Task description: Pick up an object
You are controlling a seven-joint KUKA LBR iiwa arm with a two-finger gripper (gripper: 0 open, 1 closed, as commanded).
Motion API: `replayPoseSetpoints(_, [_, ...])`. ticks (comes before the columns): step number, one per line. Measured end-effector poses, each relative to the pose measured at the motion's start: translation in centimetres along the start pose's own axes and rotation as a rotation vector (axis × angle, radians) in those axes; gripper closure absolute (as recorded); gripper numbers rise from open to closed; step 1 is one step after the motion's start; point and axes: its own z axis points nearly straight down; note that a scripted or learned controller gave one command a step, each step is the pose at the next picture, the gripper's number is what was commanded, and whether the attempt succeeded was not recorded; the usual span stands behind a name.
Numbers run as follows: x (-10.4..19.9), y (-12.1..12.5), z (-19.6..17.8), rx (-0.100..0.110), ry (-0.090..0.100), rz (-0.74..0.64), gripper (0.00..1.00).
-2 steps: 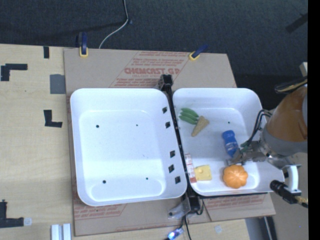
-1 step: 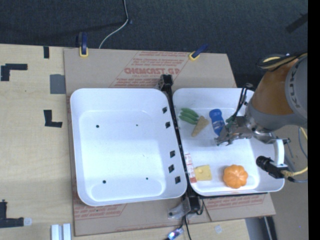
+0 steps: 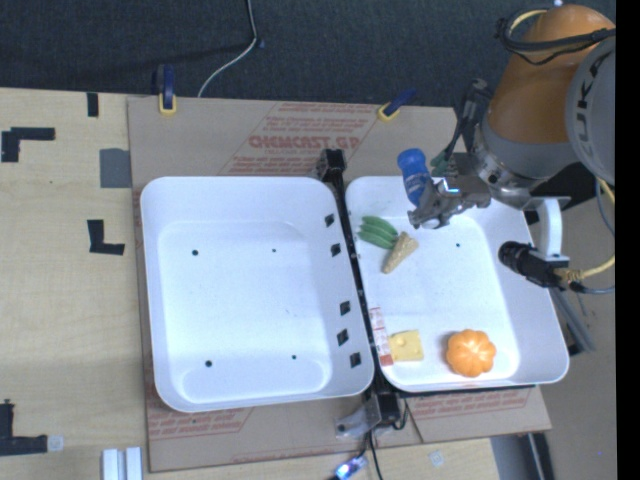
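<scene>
**Fingers low over right bin, no object secured**

We find the fingers low over the far part of the right bin. Their opening cannot be read from this angle, and we see nothing between them, so we record no grasp.

Risks, in our judgement. The blue bottle lies touching or just beside the fingers on their far-left side; a closing or descending move from here could knock it against the bin wall rather than capture it. The green pod and the pale wedge sit close together just to the near-left of the fingers; a descent between them could push one into the other or trap both. A close on bare bin floor is also plausible, given how few items lie directly beneath.

Candidate positions relative to the fingers: bottle nearest; pod and wedge near, towards the divider between the bins; the yellow block and the orange fruit well apart, at the near edge of the bin. The left bin lies beyond the divider.
</scene>
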Motion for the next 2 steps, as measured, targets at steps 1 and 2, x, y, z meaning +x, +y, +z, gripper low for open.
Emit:
replayPoseSetpoints(1, [6.9, 1.2, 3.3, 0.019, -0.001, 0.005, 1.00])
replayPoseSetpoints(2, [2.9, 3.0, 0.8, 0.015, -0.003, 0.013, 1.00])
